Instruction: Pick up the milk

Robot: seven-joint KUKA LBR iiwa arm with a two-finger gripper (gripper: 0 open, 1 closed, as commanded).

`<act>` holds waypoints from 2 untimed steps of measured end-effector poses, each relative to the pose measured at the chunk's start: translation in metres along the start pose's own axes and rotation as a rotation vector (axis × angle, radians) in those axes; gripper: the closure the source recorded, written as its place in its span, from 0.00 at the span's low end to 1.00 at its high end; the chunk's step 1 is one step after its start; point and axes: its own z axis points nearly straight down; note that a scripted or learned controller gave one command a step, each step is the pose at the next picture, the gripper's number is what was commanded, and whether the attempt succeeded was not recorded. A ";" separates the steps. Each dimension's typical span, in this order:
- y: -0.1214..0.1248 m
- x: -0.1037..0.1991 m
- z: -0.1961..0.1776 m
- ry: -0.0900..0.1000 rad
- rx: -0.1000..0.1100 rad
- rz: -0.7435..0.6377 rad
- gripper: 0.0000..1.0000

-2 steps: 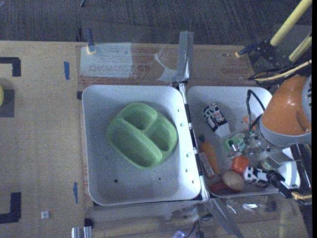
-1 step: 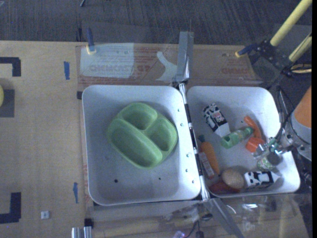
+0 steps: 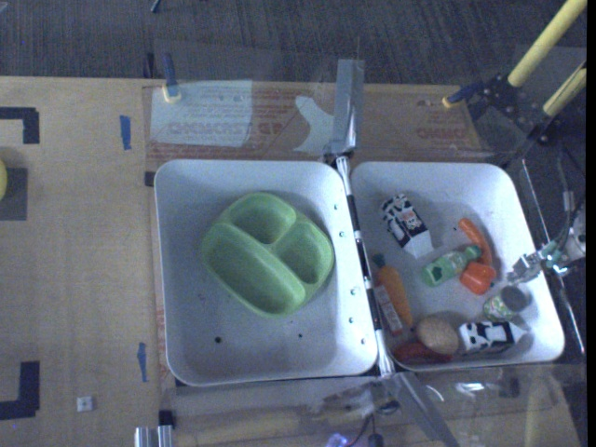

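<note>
From above, the desk (image 3: 74,277) carries two white bins side by side. The left bin (image 3: 186,343) holds a green divided plate (image 3: 268,252). In the right bin (image 3: 447,180), the milk (image 3: 406,222), a small carton with cow patches, lies near the upper left, apart from a green bottle (image 3: 447,266), two carrots and another cow-patterned carton (image 3: 488,335) at the lower right corner. The pincer (image 3: 535,264) sits at that bin's right rim, well apart from the milk; its opening cannot be told.
</note>
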 end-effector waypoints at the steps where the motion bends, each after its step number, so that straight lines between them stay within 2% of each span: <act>1: 0.002 -0.018 -0.033 -0.001 -0.002 -0.090 1.00; 2: -0.004 -0.014 -0.095 -0.002 -0.001 0.133 1.00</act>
